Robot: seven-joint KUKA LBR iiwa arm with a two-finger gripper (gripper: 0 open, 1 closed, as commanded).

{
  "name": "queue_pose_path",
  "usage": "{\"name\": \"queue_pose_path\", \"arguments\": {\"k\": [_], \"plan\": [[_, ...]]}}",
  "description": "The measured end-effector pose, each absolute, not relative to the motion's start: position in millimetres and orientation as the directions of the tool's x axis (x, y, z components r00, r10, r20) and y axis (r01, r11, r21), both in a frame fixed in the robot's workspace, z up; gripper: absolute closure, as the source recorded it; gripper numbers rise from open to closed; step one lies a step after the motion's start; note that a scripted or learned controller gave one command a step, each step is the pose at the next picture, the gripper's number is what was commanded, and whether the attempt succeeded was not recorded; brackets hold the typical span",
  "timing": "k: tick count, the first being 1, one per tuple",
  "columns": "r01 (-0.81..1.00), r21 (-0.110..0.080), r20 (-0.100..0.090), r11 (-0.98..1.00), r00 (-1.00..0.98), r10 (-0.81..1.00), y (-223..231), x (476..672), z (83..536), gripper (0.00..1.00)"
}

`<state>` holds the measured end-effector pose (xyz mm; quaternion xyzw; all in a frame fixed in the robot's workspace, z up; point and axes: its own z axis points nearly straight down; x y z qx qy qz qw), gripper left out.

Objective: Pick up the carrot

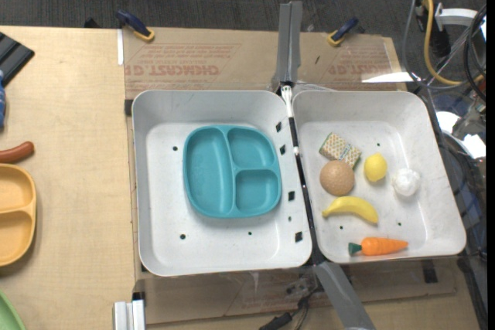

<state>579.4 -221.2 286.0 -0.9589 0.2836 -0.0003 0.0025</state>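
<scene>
An orange carrot (379,246) with a green top lies on its side near the front edge of the right bin (437,135), its green end pointing left. Just behind it lies a yellow banana (352,209). Nothing touches the carrot.
The right bin also holds a tan round ball (336,177), a patterned block (339,148), a lemon (375,168) and a white lumpy object (405,182). A teal divided plate (232,170) sits in the left bin (151,166). Cables (448,50) hang at the right. An orange tray (15,216) is at far left.
</scene>
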Motion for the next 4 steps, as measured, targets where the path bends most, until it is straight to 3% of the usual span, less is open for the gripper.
{"name": "queue_pose_path", "arguments": {"k": [1,2,3,4], "plan": [[-0.199,-0.005,-0.002,-0.980,0.980,-0.199,-163,572.2,207,1.00],[-0.198,-0.008,-0.001,-0.980,0.980,-0.198,-95,611.8,237,1.00],[-0.333,-0.007,0.000,-0.943,0.943,-0.333,-168,575.6,301,1.00],[-0.331,-0.007,0.001,-0.944,0.944,-0.331,-220,591.3,301,1.00]]}}
